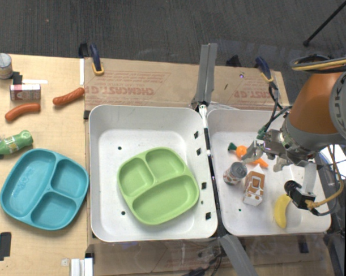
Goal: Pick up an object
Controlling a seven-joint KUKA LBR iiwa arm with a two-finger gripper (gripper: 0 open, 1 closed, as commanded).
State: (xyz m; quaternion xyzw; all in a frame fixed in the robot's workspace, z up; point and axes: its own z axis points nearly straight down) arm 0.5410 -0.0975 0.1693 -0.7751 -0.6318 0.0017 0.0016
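Underneath, wooden bench point(45, 73) bears both white bins point(103, 177)

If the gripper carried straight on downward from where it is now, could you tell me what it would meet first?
Most likely the small orange pieces lying on the right bin's floor, just beneath the gripper. Depth is hard to judge from this slanted view, so it might touch bare floor beside them instead.

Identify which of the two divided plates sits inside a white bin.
The green plate lies in the left bin. The blue plate rests outside it, on the wooden bench at the picture's left.
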